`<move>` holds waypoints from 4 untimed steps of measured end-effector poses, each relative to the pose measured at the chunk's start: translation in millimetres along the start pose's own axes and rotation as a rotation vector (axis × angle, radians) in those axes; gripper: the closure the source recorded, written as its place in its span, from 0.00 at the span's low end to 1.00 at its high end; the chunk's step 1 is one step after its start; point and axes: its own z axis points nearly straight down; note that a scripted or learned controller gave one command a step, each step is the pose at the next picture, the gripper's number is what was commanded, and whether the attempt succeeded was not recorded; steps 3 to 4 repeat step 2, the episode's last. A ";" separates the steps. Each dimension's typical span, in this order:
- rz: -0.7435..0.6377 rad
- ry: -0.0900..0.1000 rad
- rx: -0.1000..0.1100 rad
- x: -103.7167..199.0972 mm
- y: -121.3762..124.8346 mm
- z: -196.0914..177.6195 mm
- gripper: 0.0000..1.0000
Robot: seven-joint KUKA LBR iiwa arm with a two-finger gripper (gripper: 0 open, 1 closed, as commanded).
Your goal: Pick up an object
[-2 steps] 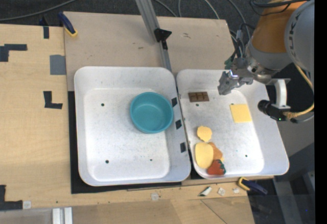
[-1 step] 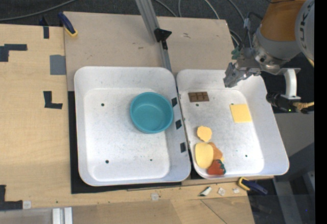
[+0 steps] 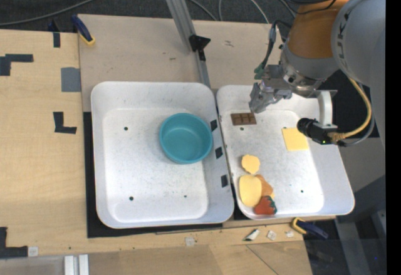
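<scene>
The claw (image 3: 260, 103), whose spread I cannot tell, hangs just above the brown chocolate bar (image 3: 244, 119) at the right bin's (image 3: 326, 202) far left, likely light, stiff and flat, best pinched across its short edges.

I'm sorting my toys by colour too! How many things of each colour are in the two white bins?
Teal: 1, the bowl
Brown: 1, the flat brown piece
Yellow: 3, the yellow square, the small yellow piece, the big yellow piece
Red: 1, the red piece
Orange: 1, a bit partly hidden
Total: 7
</scene>
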 end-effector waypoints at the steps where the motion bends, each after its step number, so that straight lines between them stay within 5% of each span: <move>1: -0.002 0.001 -0.001 59.4 1.5 -0.9 1.00; 2: -0.001 0.001 0.000 108.1 -5.0 -2.5 1.00; 4: -0.001 0.001 0.000 108.1 -5.0 -2.5 1.00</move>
